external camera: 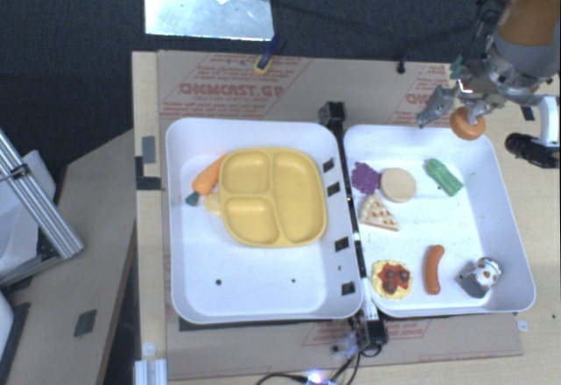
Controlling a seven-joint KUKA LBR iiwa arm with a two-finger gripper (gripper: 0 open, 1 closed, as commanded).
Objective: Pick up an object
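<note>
Red print "CHEMCAST GP" on brown cardboard sheet [237, 87] under the bins, upside down, repeated at far right [419, 103] (partly hidden, unreadable there). More red print on sheet's near edge [329, 335], too small to read. Nothing else legible.

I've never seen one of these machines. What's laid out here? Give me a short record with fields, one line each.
left bin: yellow three-compartment plastic tray, orange toy carrot at its left edge
right bin: purple toy grapes, tan round disc, green toy vegetable, toy pizza slice, red toy sausage, round toy pizza, small grey-and-white object
gripper: over right bin's far rim, orange round object at its tip; grip unclear
</note>
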